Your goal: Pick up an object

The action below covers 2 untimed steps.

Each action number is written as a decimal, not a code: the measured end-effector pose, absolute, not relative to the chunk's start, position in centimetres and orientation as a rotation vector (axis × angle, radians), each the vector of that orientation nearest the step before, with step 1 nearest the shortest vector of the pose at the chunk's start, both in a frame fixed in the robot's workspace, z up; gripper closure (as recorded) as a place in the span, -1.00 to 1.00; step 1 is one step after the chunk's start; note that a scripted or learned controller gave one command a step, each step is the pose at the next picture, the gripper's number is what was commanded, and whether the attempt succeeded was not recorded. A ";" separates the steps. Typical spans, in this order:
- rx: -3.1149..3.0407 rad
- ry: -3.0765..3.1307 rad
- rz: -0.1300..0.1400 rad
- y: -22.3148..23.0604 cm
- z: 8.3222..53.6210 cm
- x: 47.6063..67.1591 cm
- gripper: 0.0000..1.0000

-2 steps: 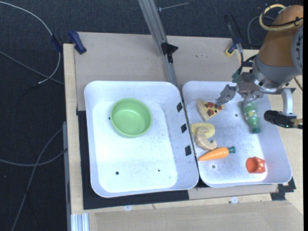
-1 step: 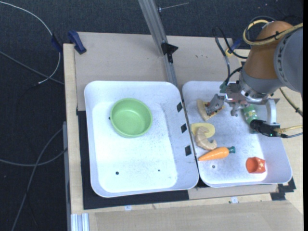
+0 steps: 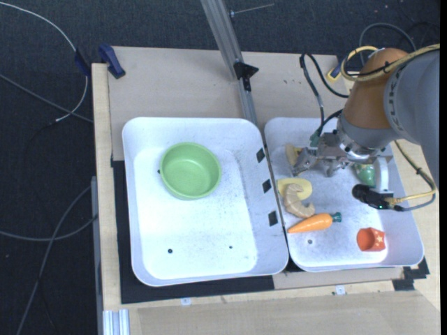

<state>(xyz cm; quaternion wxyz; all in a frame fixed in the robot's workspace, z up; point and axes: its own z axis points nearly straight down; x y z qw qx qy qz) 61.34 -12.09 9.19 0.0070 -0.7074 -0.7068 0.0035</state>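
Dark carpet surrounds a pale wooden bench [image 3: 174, 75] that bears two shallow white bins side by side, with black cables trailing over the floor at the left and a grey metal strut [image 3: 222, 33] slanting in from the top edge to the seam between the bins.

From the overhead camera, the left bin [image 3: 202, 250] holds one thing, a green bowl [image 3: 190, 170] sitting upright in its upper left part; most of that bin's floor around and below the bowl is bare.

The right bin [image 3: 335, 253] is more crowded. One toy carrot [image 3: 310, 222] lies flat near the lower middle, its long axis running nearly left to right with a slight tilt, orange tip pointing left toward the divider and green stub to the right. Just above it lies one pale yellow curved piece [image 3: 296, 195], close to the bin's left wall. One small orange-red object [image 3: 370, 239] sits near the lower right corner, well apart from the carrot, with bare floor between them. One green-and-white item [image 3: 369, 170] is partly hidden under the arm.

The gripper [image 3: 316, 160] hangs over the upper part of the right bin, above the yellow piece; whether anything is in its grasp cannot be told from this angle.
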 end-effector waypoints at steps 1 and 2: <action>-2.217 -2.214 0.000 -12.0 10.9 61.6 1.00; -2.227 -2.224 -0.008 -12.8 15.8 62.0 1.00</action>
